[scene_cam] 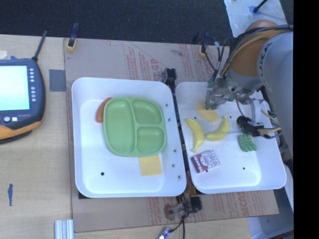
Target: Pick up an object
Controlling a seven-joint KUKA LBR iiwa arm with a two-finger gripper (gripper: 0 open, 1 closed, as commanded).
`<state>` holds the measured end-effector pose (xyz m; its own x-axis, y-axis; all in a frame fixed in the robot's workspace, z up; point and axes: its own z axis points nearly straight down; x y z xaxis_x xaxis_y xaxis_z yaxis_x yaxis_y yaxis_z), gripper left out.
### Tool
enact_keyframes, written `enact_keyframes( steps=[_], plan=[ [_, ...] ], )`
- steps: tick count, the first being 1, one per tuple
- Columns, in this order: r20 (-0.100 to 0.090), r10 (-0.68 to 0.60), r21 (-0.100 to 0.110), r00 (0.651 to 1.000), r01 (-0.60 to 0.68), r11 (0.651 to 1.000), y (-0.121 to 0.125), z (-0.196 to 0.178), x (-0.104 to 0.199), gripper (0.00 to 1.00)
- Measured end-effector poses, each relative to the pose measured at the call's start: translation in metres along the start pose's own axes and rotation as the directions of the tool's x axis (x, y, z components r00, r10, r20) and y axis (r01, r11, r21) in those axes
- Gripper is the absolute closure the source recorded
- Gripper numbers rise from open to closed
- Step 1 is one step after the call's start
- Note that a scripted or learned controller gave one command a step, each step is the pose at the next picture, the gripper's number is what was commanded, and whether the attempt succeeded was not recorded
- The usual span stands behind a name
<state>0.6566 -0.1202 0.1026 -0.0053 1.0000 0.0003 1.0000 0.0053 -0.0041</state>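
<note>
My gripper [213,103] hangs low over the back of the right bin [234,182], right above a pale yellow piece [209,116]. In front of it lie two yellow bananas, one [195,133] near the bin's left wall and one [220,130] beside it. A green toy [246,143] sits to the right, and a small red and white packet [205,160] lies nearer the front. The arm [259,54] covers the bin's back right corner.
The left bin [89,178] holds a green divided tray [134,126], an orange object [101,110] half under its left edge and a yellow square [150,165] at its front. A handheld screen unit [17,96] lies on the bench at far left.
</note>
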Motion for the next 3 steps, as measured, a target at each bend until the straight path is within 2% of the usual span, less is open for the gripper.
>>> enact_keyframes(
  steps=[1,2,3],
  plan=[
    [0.0,0.0,0.0,1.0,0.0,1.0,0.0,0.0,0.0,0.0],
    [0.001,0.0,0.001,1.0,0.0,1.0,-0.004,0.011,0.019,0.0],
    [0.002,0.001,0.001,1.0,-0.001,1.0,-0.045,0.011,0.021,0.0]
  ],
)
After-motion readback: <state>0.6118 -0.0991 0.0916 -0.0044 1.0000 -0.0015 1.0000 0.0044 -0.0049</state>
